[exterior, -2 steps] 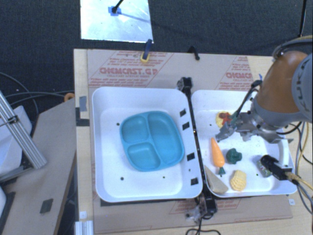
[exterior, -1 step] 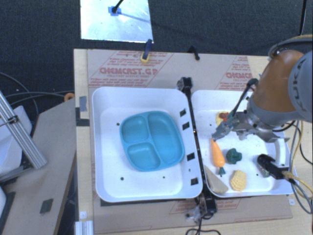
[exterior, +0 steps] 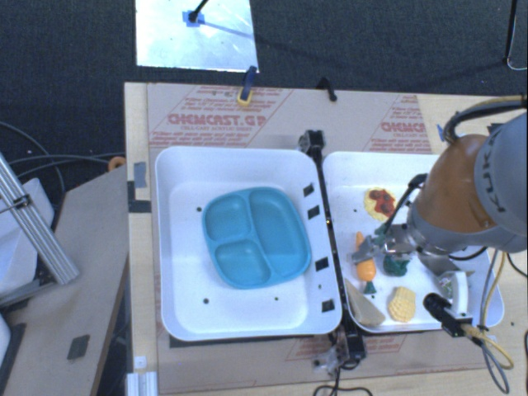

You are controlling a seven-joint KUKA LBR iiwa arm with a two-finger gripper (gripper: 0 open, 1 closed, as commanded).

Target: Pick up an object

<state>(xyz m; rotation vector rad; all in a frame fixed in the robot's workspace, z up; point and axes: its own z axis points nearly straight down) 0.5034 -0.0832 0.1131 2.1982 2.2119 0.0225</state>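
Board [exterior: 216, 119] under the bins reads "CHEMCAST"; gripper [exterior: 373, 252] finger state can't be told.

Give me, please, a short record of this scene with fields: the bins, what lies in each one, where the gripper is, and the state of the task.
left bin: holds a blue divided plate, three compartments, lying flat
right bin: holds small toy foods
toy foods: a red and yellow piece near the far side; an orange carrot-like piece; a yellow corn cob near the front edge; a dark green piece
gripper: low over the right bin, beside the orange and green pieces
grasp: cannot tell
task state: no object seen lifted yet
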